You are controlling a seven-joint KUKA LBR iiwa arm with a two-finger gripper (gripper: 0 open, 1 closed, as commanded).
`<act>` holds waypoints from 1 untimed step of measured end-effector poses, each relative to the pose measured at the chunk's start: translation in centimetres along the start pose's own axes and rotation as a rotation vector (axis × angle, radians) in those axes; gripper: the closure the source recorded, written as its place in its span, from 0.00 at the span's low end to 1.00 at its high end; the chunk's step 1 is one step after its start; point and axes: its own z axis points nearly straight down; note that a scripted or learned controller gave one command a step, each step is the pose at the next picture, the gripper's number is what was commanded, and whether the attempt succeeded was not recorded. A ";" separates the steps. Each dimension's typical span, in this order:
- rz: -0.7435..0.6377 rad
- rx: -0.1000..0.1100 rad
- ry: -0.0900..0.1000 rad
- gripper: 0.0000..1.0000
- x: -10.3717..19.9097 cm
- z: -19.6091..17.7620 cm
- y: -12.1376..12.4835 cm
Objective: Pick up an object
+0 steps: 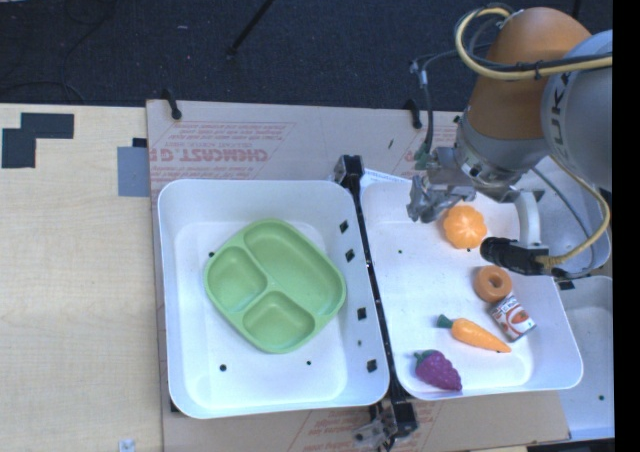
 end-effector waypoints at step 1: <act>0.000 0.003 0.000 1.00 5.0 1.3 0.6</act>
